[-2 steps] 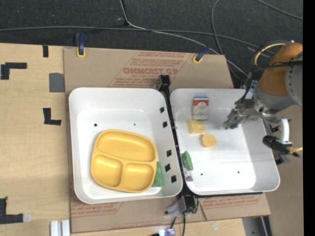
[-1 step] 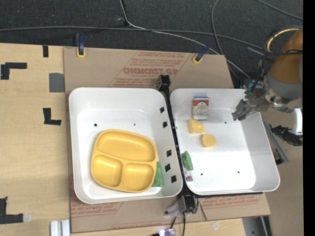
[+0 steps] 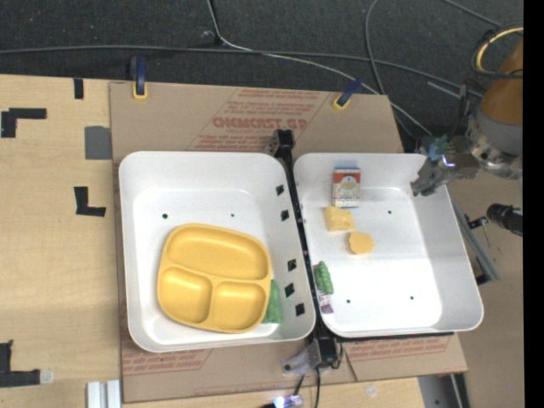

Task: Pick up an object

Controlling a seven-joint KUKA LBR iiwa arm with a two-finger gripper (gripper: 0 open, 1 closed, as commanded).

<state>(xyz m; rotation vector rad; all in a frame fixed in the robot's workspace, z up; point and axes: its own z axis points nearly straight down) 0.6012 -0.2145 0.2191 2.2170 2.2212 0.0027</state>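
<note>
Small carton [image 3: 346, 185], two yellow pieces [image 3: 339, 219] [image 3: 360, 243], right bin [image 3: 442, 270]

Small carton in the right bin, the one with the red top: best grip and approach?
Judging from this view, take the small carton across its two long sides, coming straight down. It appears to lie flat near the right bin's back wall, long axis running front to back, with bare floor left and right. The yellow block sits close in front, so closing the fingers front to back would risk bumping it.

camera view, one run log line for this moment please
hand: over right bin rim, holding nothing | carton, two yellow bits: right bin | tray: left bin | pick: not done
</note>
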